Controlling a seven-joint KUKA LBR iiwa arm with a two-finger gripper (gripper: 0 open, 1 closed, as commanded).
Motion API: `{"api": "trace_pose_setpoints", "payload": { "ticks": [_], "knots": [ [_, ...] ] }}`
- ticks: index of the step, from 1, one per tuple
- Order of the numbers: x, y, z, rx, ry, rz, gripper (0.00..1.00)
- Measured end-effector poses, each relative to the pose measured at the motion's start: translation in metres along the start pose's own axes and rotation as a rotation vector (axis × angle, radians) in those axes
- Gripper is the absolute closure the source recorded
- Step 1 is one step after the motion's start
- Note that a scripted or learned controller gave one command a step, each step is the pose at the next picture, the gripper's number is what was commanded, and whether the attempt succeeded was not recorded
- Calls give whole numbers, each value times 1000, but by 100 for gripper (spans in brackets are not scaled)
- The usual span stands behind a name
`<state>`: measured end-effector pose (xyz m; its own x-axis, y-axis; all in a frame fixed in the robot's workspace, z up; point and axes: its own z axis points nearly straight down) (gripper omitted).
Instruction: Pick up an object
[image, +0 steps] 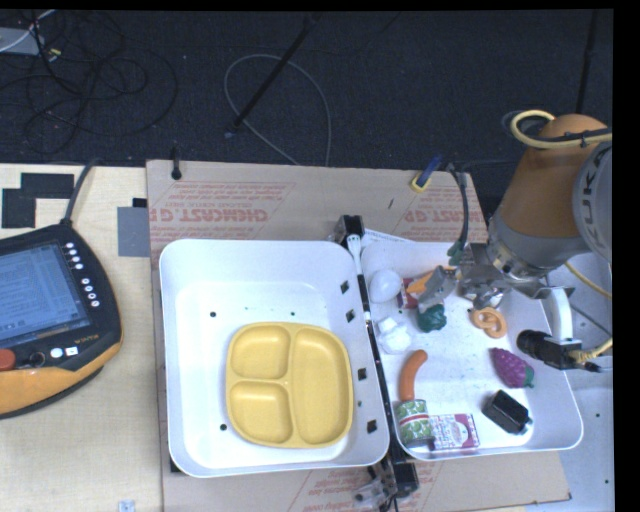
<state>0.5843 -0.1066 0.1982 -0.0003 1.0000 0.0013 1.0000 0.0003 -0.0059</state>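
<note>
**Tool low over the right bin's far side, grip unreadable**

From my screen the tool (470, 282) sits low over the far part of the right white bin (455, 375), hanging from the grey arm (545, 200) that comes in from the right. I cannot tell how far open it is or whether it holds anything; its tip is lost in dark metal and shadow.

Everything I could pick lies in that bin. A small orange and grey piece (432, 283) lies just left of the tool, and I cannot say whether they touch. A dark green lump (432, 319) lies just nearer the camera. An orange pretzel-shaped ring (489, 322) lies just below the tool. A purple grape-like cluster (511, 366) and a black rectangular block (507, 411) lie along the right side. A white rounded bulb (385, 287) and a smaller white lump (395, 337) crowd the dividing wall on the left. An orange-red sausage shape (412, 373) lies mid-bin, and a green and pink carton (436, 430) lies flat against the near wall.

The left white bin (200, 290) carries a yellow divided plastic plate (290, 385). A brown cardboard sheet (250, 205) lies under both bins, and a grey and orange control pad with a screen (45, 305) rests on the bench (60, 450) at far left.
</note>
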Motion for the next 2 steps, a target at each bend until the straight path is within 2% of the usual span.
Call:
{"api": "trace_pose_setpoints", "payload": {
  "ticks": [1, 2],
  "knots": [
    [6, 35, 102, 2, 0, -1, 0],
    [3, 56, 112, 23, 5, 2, 0]
  ]
}}
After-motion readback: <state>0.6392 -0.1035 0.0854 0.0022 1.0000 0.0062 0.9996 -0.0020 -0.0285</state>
